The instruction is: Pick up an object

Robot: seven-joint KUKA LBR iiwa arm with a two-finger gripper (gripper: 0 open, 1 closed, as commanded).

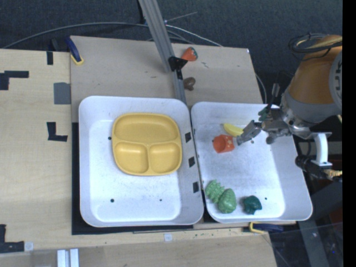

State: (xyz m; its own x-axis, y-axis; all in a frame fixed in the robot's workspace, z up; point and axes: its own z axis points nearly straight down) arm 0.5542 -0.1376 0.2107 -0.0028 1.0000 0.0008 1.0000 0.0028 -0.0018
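Note:
In the right bin (289, 196) a red object (223, 144) lies near the upper left, and a small yellow object (231, 129) sits just above and to the right of it. Two green objects (221, 196) rest side by side near the bin's front edge, next to a dark teal one (252, 204). My gripper (248, 134) reaches in from the right and hovers just right of the red and yellow objects, with its tip close to both. I see nothing held in it.
The left bin (92, 166) holds a yellow divided plate (147, 143). A grey pole (158, 26) rises behind the bins, with an orange piece (190, 53) beside it. The arm's grey and orange body (314, 90) overhangs the right bin's far right corner.

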